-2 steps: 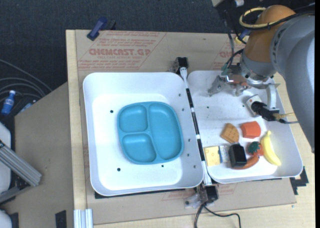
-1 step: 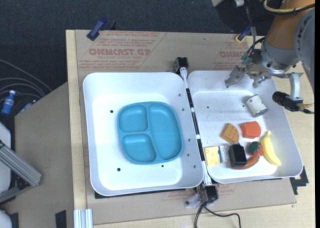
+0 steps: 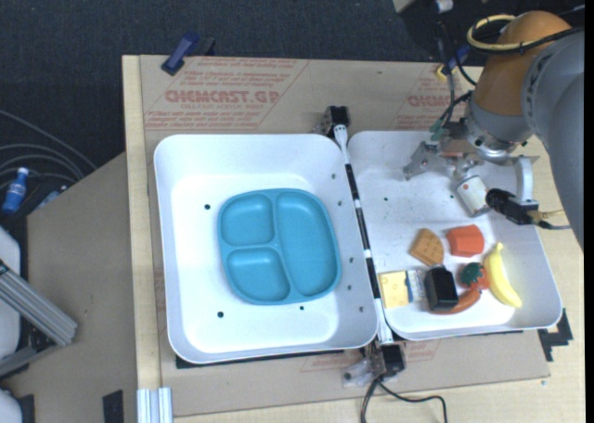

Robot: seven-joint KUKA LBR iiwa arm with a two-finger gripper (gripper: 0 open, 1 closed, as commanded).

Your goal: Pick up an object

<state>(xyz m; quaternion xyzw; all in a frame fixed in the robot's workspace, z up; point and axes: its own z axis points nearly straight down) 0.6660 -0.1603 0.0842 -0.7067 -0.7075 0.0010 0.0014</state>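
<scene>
With its fingers spread and nothing between them, the gripper (image 3: 434, 154) hangs over the far end of the right bin (image 3: 401, 197), so it should travel toward the near end, centre over the orange block (image 3: 466, 240), then descend and close squarely.

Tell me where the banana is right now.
The banana lies in the right bin, near its front right corner, just right of a red chili pepper and below an orange block.
</scene>
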